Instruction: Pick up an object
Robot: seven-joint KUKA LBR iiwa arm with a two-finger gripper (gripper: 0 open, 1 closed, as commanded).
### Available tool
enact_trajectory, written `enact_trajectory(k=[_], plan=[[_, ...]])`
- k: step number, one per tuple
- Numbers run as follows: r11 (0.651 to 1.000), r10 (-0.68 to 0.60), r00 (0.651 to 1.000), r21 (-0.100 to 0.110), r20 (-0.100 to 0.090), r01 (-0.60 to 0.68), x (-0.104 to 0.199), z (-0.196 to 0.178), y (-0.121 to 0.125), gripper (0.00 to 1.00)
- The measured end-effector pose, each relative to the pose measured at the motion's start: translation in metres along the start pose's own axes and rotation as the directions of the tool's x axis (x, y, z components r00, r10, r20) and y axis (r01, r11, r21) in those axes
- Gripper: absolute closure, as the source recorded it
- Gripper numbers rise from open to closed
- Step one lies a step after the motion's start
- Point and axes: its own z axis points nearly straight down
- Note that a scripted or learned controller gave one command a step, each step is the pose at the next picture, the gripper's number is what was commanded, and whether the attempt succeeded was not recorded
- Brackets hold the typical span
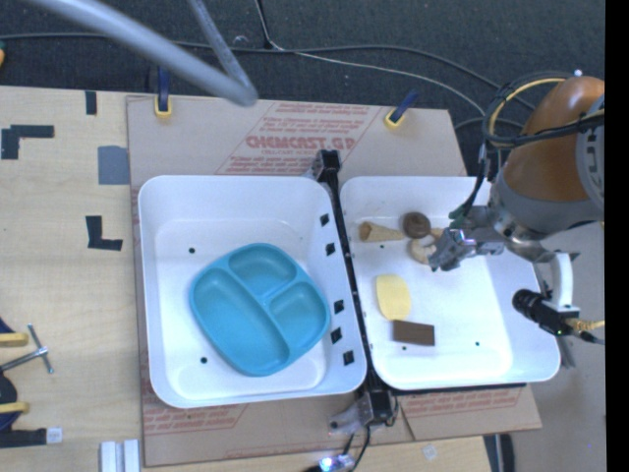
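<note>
**Hand low in the right bin, beside the small pieces**

The right bin (pixel 491 362) sits at centre right of the frame. The hand (pixel 447 249) hangs near its upper middle; whether anything is pinched cannot be told. Just left lie a pale piece (pixel 423 252), a brown round piece (pixel 417 224) and a tan cone (pixel 378 231); lower left, a yellow block (pixel 394 296) and a brown bar (pixel 414 333).

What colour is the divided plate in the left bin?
The divided plate is light blue, seen clearly in the camera view, lying in the left bin.
</note>
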Motion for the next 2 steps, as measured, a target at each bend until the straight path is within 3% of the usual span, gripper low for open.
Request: enact_trajectory(k=[1,2], plan=[[1.0,0.001,1.0,0.001,0.0,-0.001,0.001,-0.058,-0.007,1.0],[1.0,0.001,1.0,0.003,-0.001,-0.001,0.001,-0.079,-0.007,1.0]])
